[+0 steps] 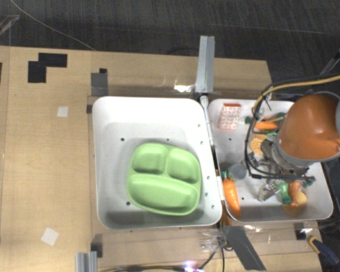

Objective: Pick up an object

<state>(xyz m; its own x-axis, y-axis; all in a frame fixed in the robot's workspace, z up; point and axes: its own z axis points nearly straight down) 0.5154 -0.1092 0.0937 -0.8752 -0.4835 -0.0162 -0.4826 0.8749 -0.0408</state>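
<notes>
Toy carrot (pixel 231 194) looks like the easiest pick here: it's lying against the left wall of the right bin (pixel 324 211), a bit apart from the clutter, so there's room to get at it. The other small toy food pieces are bunched right under the arm (pixel 309 127), which hangs low over that bin and hides the gripper (pixel 275 180), so I can't tell what state it's in. A green divided plate (pixel 165 178) sits alone in the left bin (pixel 110 118), probably too wide to pinch.
</notes>
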